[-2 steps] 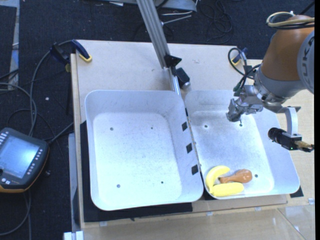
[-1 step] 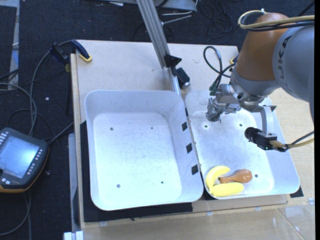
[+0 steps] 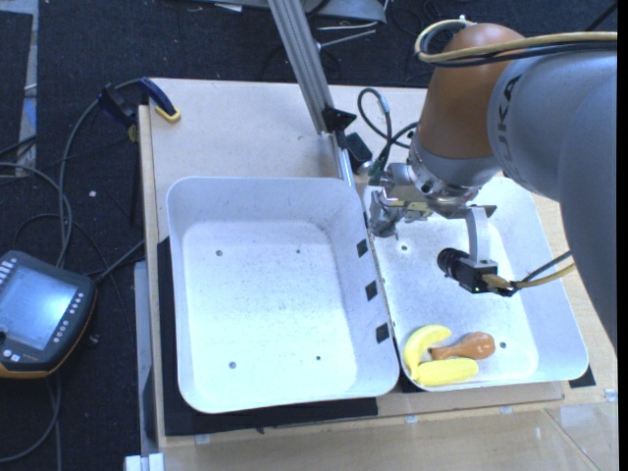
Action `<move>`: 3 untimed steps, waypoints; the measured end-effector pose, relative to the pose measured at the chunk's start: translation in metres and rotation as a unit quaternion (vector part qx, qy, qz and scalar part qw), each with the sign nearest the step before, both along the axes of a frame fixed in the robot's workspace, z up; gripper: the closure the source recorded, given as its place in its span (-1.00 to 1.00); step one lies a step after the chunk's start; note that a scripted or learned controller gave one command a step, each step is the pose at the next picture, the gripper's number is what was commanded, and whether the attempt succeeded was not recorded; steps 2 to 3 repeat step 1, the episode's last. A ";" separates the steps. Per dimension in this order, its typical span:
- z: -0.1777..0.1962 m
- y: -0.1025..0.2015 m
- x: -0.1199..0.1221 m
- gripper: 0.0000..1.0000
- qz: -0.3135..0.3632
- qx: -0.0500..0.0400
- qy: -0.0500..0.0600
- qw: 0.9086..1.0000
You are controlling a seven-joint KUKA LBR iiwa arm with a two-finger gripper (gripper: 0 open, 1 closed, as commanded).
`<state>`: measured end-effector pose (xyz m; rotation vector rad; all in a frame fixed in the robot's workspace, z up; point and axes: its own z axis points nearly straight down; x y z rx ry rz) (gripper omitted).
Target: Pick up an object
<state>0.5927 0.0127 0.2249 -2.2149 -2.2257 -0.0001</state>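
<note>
Two objects, a yellow banana (image 3: pixel 428 343) and a brown drumstick-shaped toy (image 3: pixel 465 345), lie touching near the right bin's (image 3: pixel 549 263) front rim, well apart from the end effector (image 3: pixel 385 216), which hangs by the divider; its opening cannot be told. Both lie roughly crosswise, with open floor between.

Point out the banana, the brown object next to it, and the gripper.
banana (image 3: pixel 429 343): camera view, middle of its curved yellow body.
brown object (image 3: pixel 469 345): camera view, its rounded end.
gripper (image 3: pixel 385 226): camera view, at its fingertips.
</note>
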 end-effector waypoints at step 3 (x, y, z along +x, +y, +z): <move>-0.005 0.059 0.004 1.00 0.000 0.000 0.000 1.000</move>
